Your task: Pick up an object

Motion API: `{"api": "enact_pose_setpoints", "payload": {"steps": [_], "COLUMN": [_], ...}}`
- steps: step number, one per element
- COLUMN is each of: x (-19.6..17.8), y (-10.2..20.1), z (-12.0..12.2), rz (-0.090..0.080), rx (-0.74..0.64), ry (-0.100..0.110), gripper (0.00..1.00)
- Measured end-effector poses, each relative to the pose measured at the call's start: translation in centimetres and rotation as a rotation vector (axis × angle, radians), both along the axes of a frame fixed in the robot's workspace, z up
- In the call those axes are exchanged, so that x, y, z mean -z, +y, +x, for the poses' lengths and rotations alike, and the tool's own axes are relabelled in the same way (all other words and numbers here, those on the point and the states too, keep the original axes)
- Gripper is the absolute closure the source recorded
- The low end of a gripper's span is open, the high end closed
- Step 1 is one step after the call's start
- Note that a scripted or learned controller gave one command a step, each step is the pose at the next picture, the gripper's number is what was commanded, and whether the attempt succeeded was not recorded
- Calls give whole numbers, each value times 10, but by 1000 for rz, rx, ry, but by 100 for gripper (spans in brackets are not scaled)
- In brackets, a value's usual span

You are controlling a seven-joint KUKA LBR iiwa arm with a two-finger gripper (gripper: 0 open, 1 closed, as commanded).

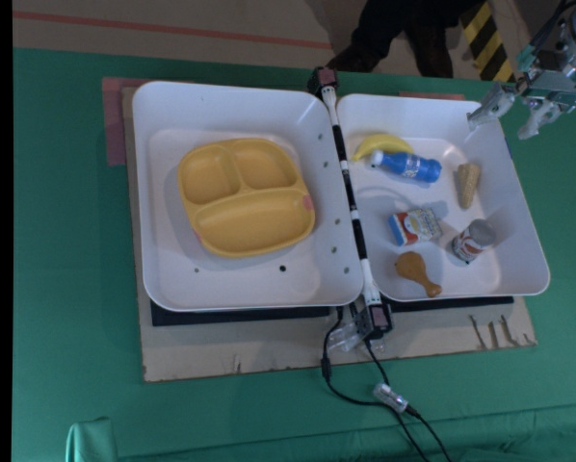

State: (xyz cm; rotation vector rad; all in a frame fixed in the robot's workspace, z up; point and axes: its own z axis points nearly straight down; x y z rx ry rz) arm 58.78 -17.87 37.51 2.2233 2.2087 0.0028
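**Gripper open above the right bin's far corner, nothing held**

A green cloth [66,258] is spread over the bench, and a sheet of cardboard [240,362] is seen under the two bins. The left bin [163,287] is occupied by a yellow divided tray [246,196], laid flat and slightly turned. A black-and-white strip [351,210] runs along the seam where the bins meet, and cables [365,373] trail from its near end onto the cloth.

In the right bin [524,258], a banana [381,143] is found at the far left, with a blue bottle [406,166] lying on its side just beside it. Nearer the camera, a small carton [415,225] is placed, and a toy drumstick [418,272] lies close to the near wall. Further right, an ice-cream cone [468,183] and a can [473,241] are seen, apart from each other.

The gripper [511,116] is held over the far right corner of the right bin, its two fingers spread apart with nothing between them. All the objects are left lying in the bin, well apart from the fingers
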Motion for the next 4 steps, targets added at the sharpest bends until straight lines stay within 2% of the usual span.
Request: {"api": "enact_pose_setpoints", "payload": {"steps": [1, 2, 3, 4], "x": [113, 188, 187, 186], "y": [-11, -12, -12, 19], "z": [12, -14, -46, -31], "rz": [-2, -7, -7, -2], "rx": [1, 0, 0, -2], "ry": [-1, -13, -15, -8], "gripper": [0, 0, 0, 0]}}
